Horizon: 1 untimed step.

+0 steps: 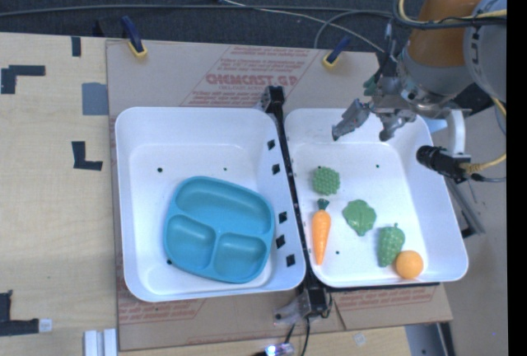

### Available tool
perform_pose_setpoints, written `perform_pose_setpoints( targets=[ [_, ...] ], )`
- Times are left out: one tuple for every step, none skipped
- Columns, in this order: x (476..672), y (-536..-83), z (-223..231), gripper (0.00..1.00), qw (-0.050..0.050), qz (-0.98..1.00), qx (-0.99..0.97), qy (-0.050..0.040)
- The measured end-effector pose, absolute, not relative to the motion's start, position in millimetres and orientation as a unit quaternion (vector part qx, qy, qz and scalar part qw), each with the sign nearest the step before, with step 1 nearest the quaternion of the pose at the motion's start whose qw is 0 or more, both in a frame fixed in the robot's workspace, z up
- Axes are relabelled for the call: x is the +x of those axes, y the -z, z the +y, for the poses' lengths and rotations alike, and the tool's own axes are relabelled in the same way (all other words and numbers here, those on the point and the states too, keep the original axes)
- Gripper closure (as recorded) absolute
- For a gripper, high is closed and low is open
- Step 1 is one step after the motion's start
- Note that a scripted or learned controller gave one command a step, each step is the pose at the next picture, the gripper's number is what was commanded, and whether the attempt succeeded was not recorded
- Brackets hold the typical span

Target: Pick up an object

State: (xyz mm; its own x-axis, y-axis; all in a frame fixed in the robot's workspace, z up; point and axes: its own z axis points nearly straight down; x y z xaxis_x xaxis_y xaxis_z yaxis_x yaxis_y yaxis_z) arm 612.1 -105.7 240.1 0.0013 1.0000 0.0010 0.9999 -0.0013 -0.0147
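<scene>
Nothing is picked yet: the gripper (367,124) hangs spread and apparently empty over the right bin's (428,181) far end, carrot (320,234) and orange (408,264) untouched.

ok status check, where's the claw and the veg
Claw open, holding nothing, above right white bin's back edge. Orange toy carrot untouched near divider. Nothing in the way.

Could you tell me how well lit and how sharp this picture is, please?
Camera view: even, soft lighting; both white bins read bright with faint glare near the rims; the blue tray and carrot cast only slight shadows; the gripper looks slightly soft, the bench edges mildly bowed.
</scene>
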Motion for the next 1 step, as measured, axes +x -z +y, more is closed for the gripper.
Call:
perform_pose_setpoints(
  targets=[
    [614.5, -248.0, -105.4, 0.00, 0.000, -0.708, -0.707, -0.0006]
  ],
)
